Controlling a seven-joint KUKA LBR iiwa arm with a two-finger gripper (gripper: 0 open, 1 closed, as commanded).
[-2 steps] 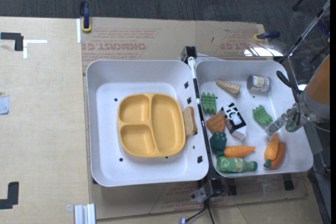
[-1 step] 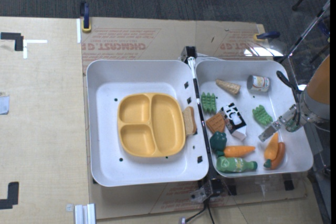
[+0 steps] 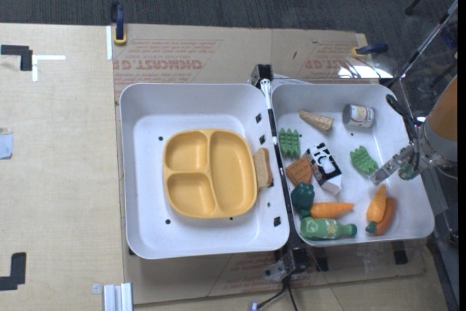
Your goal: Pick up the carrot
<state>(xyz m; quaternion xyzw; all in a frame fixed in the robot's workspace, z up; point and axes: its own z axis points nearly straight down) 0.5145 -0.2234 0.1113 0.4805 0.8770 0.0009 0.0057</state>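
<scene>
1. Two shallow white bins sit side by side on a cardboard sheet on the wooden bench, the left bin [image 3: 138, 156] and the right bin [image 3: 393, 226] touching along their inner walls.
2. In the left bin lies a yellow three-compartment plate [image 3: 210, 172], with a tan slice of toy bread [image 3: 263, 168] leaning against its right rim.
3. The carrot [image 3: 331, 210] lies on its side near the front of the right bin, its orange body pointing right and its green top [image 3: 301, 196] at the left end.
4. Just in front of the carrot, a green toy bottle [image 3: 328, 230] lies flat along the bin's front wall.
5. A second orange piece [image 3: 376, 203] and a reddish-orange one [image 3: 386, 215] rest together at the bin's front right corner, well apart from the carrot.
6. Elsewhere in the right bin: a tan cone-shaped wedge [image 3: 317, 120], a small tin can [image 3: 358, 114], a green ridged block [image 3: 290, 143], a brown cracker [image 3: 299, 170], a black-and-white box [image 3: 325, 164] and a green leafy toy [image 3: 362, 159].
7. The gripper [image 3: 389, 168] reaches in over the right wall of that bin, beside the leafy toy and above the orange pieces; whether its jaws are apart or together cannot be told, and nothing is seen between them.
</scene>
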